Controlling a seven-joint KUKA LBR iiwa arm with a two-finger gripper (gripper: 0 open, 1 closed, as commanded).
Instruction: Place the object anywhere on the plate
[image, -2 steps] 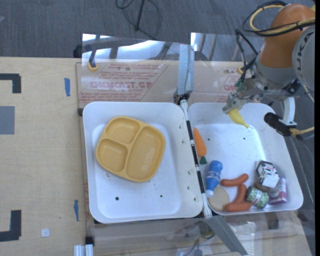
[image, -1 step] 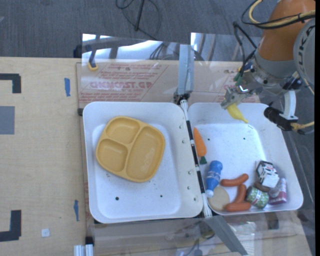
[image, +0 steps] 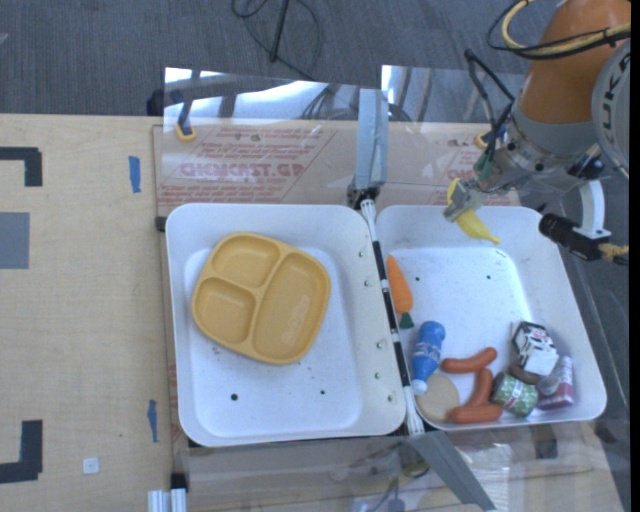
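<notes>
1. Nearest me, along the front edge of the right bin (image: 585, 300), I see a cluster: two red sausages (image: 470, 362), a round beige disc (image: 437, 398), a green can (image: 516, 395) and a small dark-and-white carton (image: 535, 350).
2. Just left of them a blue-and-white bottle (image: 427, 352) lies against the divider between the bins.
3. Farther back, a toy carrot (image: 400, 287) lies along that same divider.
4. In the left bin (image: 190, 330) sits the yellow plate (image: 262, 297) (three compartments, all bare), well apart from everything else.
5. At the far edge of the right bin I see the hand (image: 464, 207), its fingers clamped on a yellow banana-like object (image: 478, 225), which hangs just over the bin's back rim.
6. Above it rises the arm (image: 570, 70), with its orange band, entering from the right.
7. Beyond the bins, the wooden table (image: 80, 300) carries a clear sheet with red lettering (image: 250, 165).
</notes>
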